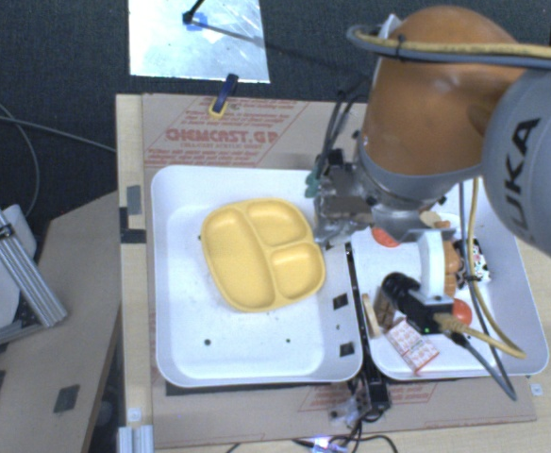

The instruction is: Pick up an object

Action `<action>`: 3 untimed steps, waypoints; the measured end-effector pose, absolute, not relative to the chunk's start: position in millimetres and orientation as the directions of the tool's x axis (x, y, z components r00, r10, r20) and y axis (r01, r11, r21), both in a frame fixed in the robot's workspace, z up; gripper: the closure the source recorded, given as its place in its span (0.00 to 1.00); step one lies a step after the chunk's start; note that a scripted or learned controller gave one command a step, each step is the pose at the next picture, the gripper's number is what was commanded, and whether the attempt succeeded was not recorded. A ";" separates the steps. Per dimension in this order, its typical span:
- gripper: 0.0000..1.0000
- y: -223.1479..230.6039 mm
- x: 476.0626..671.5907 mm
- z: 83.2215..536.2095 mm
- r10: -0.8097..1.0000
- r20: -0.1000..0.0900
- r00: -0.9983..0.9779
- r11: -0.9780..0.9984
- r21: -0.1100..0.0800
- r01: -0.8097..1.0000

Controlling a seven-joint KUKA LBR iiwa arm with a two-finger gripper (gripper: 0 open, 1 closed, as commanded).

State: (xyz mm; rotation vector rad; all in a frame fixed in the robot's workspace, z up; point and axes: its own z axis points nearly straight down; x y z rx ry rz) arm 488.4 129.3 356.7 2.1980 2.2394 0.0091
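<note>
Clutter (422, 324) for picking lies heaped in the right-hand bin (530, 347) at lower right of the frame, while the arm (426, 111) hangs over the bins' shared wall beside the yellow tray (261, 253), apparently approaching, needing a descent onto one piece.

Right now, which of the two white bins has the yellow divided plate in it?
The left bin, farther from the arm. The yellow divided plate lies alone in it, while the right bin holds a clutter of small items.
</note>
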 end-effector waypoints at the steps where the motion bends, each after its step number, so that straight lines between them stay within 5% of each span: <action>1: 0.00 129.4 488.4 356.4 1.000 0.001 -0.019 0.019 0.007 1.000; 2: 0.00 65.5 538.8 342.4 1.000 -0.002 0.006 -0.006 0.003 1.000; 3: 0.00 135.3 533.0 280.3 1.000 0.001 -0.009 0.009 -0.004 1.000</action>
